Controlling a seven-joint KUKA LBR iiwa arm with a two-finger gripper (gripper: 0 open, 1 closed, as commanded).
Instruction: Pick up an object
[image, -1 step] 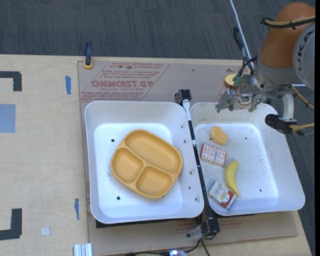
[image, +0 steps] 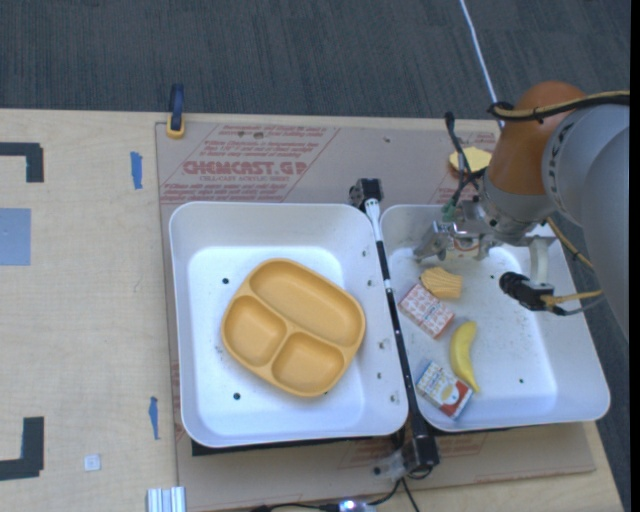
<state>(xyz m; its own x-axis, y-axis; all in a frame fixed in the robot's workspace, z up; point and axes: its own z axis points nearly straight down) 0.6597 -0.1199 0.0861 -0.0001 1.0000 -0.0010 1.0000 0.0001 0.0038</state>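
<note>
Over the right bin's (image: 560, 400) far edge, the jaws hover beside the chip (image: 442, 283); their spread I cannot tell. Descending off-centre could nudge it away.

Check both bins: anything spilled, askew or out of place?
Nothing stands out. The yellow three-compartment plastic tray lies flat but turned at a slant in the left white bin. Yellow toy banana, waffle-like wedge and two small printed cartons lie loose in the right bin.
</note>
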